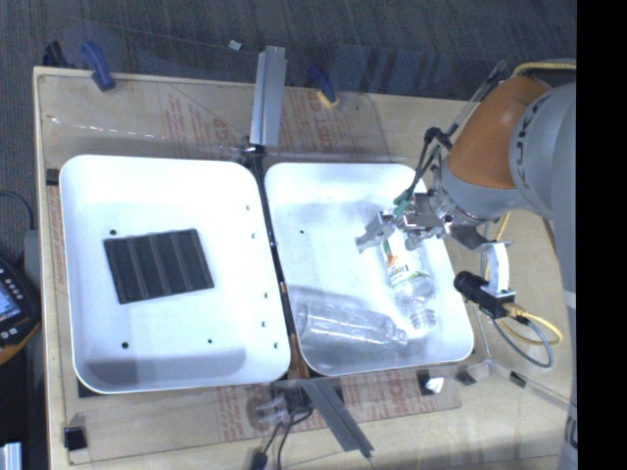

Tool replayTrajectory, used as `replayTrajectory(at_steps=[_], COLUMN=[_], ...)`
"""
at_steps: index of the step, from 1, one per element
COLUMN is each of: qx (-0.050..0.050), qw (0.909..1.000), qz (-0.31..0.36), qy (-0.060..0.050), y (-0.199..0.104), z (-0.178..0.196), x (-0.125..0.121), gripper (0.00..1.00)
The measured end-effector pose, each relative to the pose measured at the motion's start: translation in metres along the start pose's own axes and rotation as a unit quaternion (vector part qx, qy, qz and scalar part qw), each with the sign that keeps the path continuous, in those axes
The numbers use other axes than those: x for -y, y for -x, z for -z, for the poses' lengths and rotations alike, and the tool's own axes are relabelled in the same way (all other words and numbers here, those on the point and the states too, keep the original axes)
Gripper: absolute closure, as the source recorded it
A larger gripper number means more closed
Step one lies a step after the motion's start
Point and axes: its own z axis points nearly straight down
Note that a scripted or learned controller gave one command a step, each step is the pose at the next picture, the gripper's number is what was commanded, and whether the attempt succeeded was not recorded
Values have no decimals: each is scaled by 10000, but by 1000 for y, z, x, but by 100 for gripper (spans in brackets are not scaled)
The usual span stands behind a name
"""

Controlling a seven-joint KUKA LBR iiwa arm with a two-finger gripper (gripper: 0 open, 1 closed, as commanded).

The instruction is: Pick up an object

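Note:
In the right bin [323, 189], a small clear plastic bottle with a white label [407, 284] lies near the right wall. A larger clear bottle [348, 326] lies on its side along the front wall. My gripper [394, 231] hangs over the bin's upper right, just above the small bottle's top end. Its fingers spread apart with nothing between them. A dark ribbed rectangular pad [159, 264] lies flat in the left bin [88, 184].
The grey arm with its orange band [495, 145] reaches in from the right over the bin's rim. A metal divider bar [267, 96] stands between the bins at the back. Cables and a black connector [485, 297] sit right of the right bin.

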Motion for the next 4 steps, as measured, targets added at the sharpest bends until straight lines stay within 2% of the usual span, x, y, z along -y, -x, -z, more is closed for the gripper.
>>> replayTrajectory(at_steps=[1,2,3,4], qx=[-1,2,0,1], qw=[9999,9999,9992,9992], qz=[117,141,-407,-407], qy=[-5,-1,-10,-10], y=[-2,-2,-5,-5], z=[-2,8,-41,-41], x=[12,11,18,18], gripper=[0,100,100,0])
